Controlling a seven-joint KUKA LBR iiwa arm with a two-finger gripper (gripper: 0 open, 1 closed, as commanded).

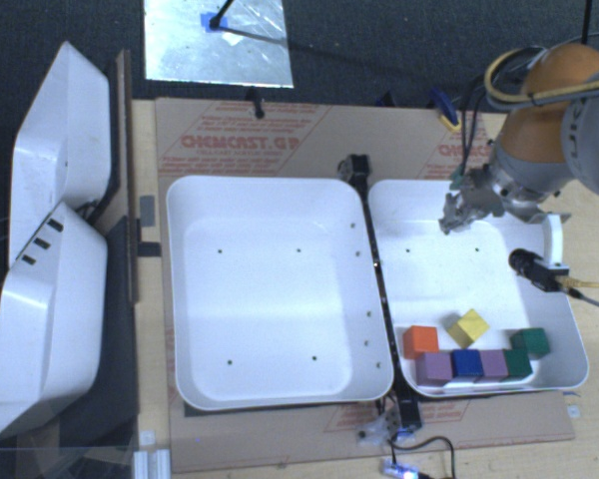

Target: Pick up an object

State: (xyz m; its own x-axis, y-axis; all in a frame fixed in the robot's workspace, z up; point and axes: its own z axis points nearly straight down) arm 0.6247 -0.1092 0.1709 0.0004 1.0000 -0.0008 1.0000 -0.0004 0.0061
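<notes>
One gripper (pixel 457 214), poised over the far end of the right bin (pixel 419 208); finger state not discernible at this angle, nothing visibly held. Blocks clustered along the bin's near edge, well apart from the tool: yellow block (pixel 470 326) nearest, orange block (pixel 420 340) beside it. Arm entering from the right, wrist pitched downward.

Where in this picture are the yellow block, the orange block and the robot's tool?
yellow block (pixel 471 326), camera view, middle of its top face.
orange block (pixel 420 341), camera view, middle of its top face.
tool (pixel 456 215), camera view, its lower tip over the right bin.
</notes>
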